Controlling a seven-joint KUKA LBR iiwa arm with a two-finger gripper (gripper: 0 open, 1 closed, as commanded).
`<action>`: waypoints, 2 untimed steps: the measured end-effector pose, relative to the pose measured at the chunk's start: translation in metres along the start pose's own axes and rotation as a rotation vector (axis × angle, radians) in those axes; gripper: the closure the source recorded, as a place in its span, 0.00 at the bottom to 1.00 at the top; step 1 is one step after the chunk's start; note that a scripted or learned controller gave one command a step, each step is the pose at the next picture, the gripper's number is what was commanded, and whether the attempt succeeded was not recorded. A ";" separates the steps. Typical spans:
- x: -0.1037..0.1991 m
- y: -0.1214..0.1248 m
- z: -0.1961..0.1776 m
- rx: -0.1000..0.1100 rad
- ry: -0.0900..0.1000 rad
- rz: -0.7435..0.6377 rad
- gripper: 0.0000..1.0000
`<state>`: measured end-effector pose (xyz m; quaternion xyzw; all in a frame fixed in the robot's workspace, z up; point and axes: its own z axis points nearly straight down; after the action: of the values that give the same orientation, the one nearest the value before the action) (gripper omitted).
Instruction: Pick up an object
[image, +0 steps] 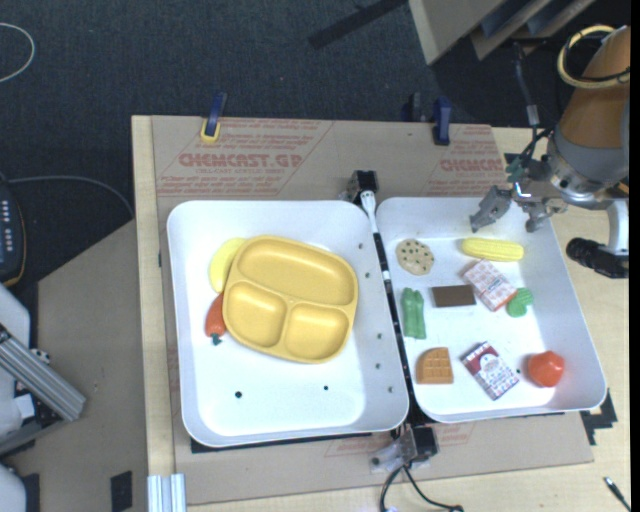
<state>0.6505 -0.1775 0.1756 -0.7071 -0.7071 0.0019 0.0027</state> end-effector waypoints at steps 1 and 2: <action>-0.003 0.003 0.062 -0.001 0.000 0.000 0.00; -0.006 0.008 0.082 -0.023 -0.012 -0.002 0.00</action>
<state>0.6582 -0.1837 0.0932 -0.7063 -0.7078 -0.0020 -0.0097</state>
